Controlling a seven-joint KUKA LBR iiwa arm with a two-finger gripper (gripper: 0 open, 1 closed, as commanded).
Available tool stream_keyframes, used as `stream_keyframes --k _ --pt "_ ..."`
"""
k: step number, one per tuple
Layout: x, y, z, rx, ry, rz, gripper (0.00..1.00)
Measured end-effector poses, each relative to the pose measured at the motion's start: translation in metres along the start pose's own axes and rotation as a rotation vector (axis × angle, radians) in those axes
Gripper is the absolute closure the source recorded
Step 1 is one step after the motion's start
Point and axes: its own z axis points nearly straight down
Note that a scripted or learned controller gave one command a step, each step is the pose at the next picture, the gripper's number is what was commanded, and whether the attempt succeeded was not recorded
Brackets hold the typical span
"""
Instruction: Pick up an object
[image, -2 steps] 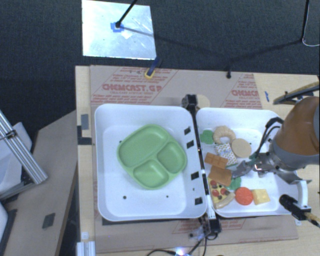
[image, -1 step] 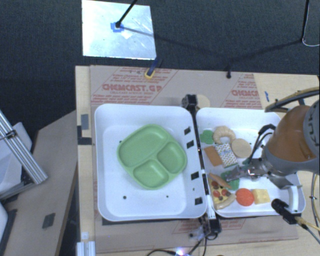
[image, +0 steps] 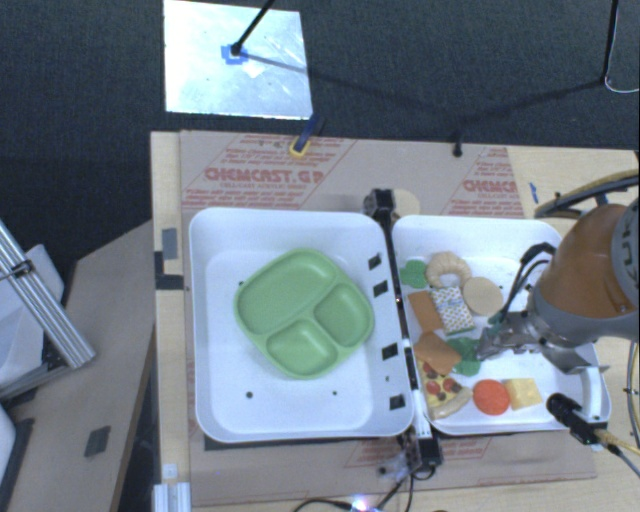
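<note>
At the frame's right, the gripper hangs low over the toy food in the right bin, beside the green plate in the left bin.

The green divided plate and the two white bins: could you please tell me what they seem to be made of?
The green divided plate looks like moulded plastic with a matte, even colour and soft rounded compartment edges. The two white bins look like thin formed plastic, smooth with a slight sheen and rounded corners. Neither can be confirmed by look alone.
</note>
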Motion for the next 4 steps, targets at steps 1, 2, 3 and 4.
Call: stream_keyframes --k 1,2,3,4 --pt "0.008 0.007 -0.050 0.002 -0.002 -0.002 1.00" --pt "0.003 0.011 -0.112 -0.002 -0.004 -0.002 1.00" --pt "0.003 0.012 -0.129 0.001 -0.003 -0.003 1.00" --pt "0.052 0.006 -0.138 0.003 0.000 -0.007 1.00"
